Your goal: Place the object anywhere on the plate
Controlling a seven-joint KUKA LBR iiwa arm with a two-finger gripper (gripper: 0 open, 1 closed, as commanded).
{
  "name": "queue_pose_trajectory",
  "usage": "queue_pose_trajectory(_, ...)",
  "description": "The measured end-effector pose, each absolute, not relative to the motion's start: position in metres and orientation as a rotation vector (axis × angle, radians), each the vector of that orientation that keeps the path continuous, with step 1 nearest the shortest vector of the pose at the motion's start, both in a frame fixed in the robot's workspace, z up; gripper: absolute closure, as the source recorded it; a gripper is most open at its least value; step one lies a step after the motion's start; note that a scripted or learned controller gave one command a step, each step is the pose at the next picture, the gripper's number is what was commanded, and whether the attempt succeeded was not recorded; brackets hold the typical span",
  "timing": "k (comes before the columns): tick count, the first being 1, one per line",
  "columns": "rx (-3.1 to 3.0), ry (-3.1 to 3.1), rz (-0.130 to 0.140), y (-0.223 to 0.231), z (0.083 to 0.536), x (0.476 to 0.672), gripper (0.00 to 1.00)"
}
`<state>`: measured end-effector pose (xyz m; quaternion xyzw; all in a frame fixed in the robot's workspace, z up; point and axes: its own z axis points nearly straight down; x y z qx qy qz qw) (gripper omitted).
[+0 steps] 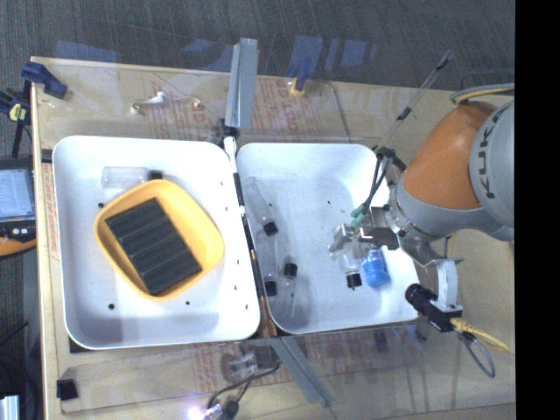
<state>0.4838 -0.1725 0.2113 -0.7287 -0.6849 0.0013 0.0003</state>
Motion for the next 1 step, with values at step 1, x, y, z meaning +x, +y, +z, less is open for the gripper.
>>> queue_pose_trajectory(1, -2.289, -2.151, 0.004, -0.1725, 0.2113, 0.4838, 0.00)
